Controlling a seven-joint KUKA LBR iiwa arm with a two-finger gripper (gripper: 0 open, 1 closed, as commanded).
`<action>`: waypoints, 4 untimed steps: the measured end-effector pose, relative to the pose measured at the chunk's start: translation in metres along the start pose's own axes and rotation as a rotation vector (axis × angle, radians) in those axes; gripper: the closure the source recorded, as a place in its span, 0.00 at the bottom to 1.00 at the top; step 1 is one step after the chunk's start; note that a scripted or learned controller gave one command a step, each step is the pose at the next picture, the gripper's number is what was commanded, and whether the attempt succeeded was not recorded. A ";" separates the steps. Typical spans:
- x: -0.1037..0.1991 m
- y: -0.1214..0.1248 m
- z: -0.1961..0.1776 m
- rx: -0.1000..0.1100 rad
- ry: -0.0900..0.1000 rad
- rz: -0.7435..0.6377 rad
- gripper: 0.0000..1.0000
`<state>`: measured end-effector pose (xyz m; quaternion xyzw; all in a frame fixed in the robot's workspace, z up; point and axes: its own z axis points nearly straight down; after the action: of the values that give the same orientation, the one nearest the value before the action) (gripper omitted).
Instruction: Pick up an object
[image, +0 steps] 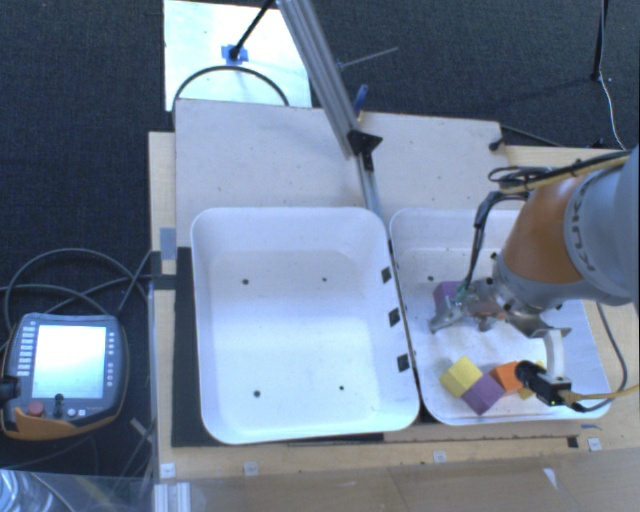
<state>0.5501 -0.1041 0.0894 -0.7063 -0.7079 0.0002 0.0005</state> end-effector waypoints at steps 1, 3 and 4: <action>0.000 0.001 -0.012 -0.005 0.000 -0.002 1.00; -0.001 0.006 -0.120 -0.009 -0.002 -0.002 1.00; 0.001 0.013 -0.184 -0.011 -0.002 -0.003 1.00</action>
<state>0.5629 -0.1028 0.2737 -0.7051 -0.7091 -0.0028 -0.0040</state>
